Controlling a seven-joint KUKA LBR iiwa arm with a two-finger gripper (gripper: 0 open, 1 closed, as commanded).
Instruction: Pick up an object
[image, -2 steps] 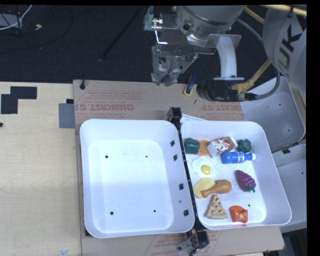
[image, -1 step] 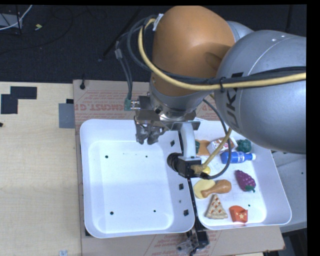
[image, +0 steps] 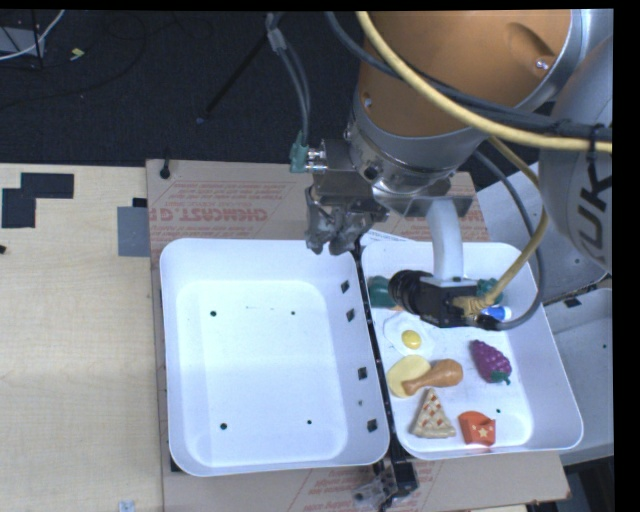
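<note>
The things I could pick all lie in the right bin (image: 556, 420), toward its near half: a fried egg (image: 408, 336) with a yellow yolk, a chicken drumstick (image: 430, 375) just below it, a purple bunch of grapes (image: 490, 360) to the drumstick's right, a pizza slice (image: 432, 415) nearer the front edge, and a red strawberry-like piece (image: 478, 428) beside the slice. A dark teal item (image: 380, 291) sits at the bin's inner wall, partly hidden, so I cannot name it. None of these is lifted — each rests flat on the bin floor, apart from its neighbours or only just beside them. So I judge the task not yet done: no object has been taken, and the reach, the closing and the lift all remain. The gripper (image: 335, 238) hangs at the far end of the divider between the two bins, over the rim, well apart from the food toys. Its dark fingers point downward and nothing is visible between them; from this slanted angle I cannot tell whether they are parted or closed. Behind it the arm's orange band (image: 460, 50) and grey wrist loom large, with a black cable fitting (image: 430, 298) and yellow hose (image: 510, 265) trailing over the right bin's far half. The left bin (image: 185, 400) lies beside it.
</note>
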